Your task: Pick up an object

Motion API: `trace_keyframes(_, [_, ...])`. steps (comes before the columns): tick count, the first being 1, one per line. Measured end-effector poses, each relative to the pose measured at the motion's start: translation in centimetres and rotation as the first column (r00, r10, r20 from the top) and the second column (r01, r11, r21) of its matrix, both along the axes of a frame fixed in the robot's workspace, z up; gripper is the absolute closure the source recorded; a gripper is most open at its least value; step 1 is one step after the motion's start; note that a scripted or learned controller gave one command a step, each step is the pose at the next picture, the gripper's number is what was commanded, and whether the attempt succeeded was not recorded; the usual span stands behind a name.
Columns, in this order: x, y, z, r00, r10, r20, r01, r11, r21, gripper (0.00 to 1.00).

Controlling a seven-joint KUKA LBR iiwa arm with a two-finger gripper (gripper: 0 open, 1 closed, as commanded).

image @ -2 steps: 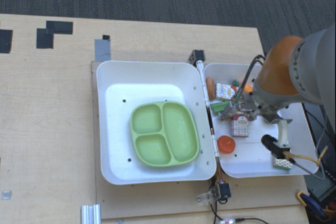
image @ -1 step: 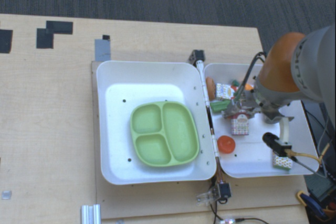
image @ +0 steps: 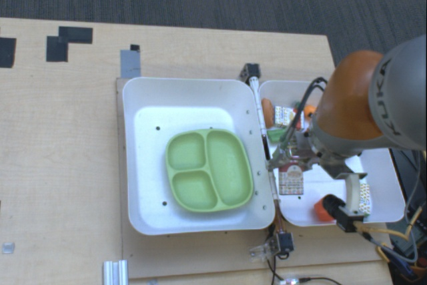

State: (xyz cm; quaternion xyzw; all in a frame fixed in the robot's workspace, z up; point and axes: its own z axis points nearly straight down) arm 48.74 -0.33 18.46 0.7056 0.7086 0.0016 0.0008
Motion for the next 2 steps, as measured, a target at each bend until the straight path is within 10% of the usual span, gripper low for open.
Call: trace_keyframes(2, [10.4,10.0,-0.1,1.0,0.001,-0.002,-0.001,1.0,0.0,1.0])
